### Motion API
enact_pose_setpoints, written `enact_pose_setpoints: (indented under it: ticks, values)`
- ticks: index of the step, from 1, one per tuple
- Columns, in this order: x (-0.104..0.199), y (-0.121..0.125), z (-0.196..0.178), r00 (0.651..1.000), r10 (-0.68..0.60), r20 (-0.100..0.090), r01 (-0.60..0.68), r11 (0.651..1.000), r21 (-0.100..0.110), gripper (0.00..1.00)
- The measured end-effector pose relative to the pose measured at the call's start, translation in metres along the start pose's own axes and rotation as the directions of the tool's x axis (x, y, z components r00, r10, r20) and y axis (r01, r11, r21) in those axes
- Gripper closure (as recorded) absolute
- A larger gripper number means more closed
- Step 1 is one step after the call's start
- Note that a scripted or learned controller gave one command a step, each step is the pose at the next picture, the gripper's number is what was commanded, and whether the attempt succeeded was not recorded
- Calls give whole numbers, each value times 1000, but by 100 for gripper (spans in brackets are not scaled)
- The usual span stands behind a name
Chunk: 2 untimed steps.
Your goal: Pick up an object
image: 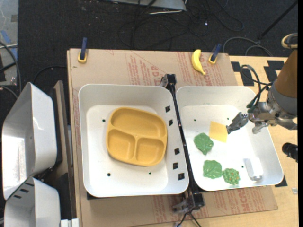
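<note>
Yellow cheese slice [218, 131] lies flat in the right bin [265, 174], upper middle of its floor, with the gripper [235, 124] just beside its right corner; cannot tell if they touch. Nothing is visibly between the fingers; whether they are spread or closed cannot be made out.

Arm [286, 91]: enters from the right edge, orange band high, grey wrist angled down and leftward over the right bin's far right side, dark fingers pointing toward the slice.

Count, right bin: one cheese slice; three green items, namely a leafy piece [203, 143] just below-left of the slice, a second leafy piece [212, 169] lower down, and a bumpy green cluster [231, 176] just beside it; one small white object [253, 169] near the lower right corner.

Left bin [90, 126]: one yellow divided plate [137, 136], three compartments.

On the bench beyond the bins: one banana [198, 62].
</note>
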State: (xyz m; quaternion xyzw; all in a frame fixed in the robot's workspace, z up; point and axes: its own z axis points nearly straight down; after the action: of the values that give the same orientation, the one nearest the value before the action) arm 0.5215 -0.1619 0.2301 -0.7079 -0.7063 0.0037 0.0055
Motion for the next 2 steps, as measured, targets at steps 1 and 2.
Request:
enact_pose_setpoints:
  ticks: [1,2]
  values:
    - [1,3,-7,1000,-3,2,3,1000,-13,0]
    - [2,13,50,1000,-2,2,2,1000,-9,0]
